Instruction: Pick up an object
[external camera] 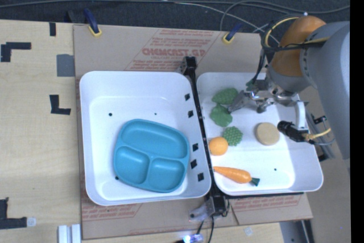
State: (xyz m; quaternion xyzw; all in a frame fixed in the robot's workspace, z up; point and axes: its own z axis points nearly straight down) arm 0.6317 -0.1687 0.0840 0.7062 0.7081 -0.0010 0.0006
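The right bin [307, 179] holds several toy foods. A green leafy piece [225, 95] lies at its upper left, with a second green piece [220, 117] just below it. A bumpy green ball [232, 135] and an orange ball [218, 146] sit nearer the front. A carrot [232, 174] lies along the front, and a beige round piece [267, 133] rests to the right. My gripper [242, 103] hangs low over the bin's upper middle, just right of the leafy piece and pointing left toward it. Nothing can be seen held in it.
The left bin [94, 94] holds a blue divided plate [151, 155]. A black divider [196, 122] runs between the bins. The grey arm with its orange band [296, 37] fills the bin's upper right side. Cables cross the dark floor behind.
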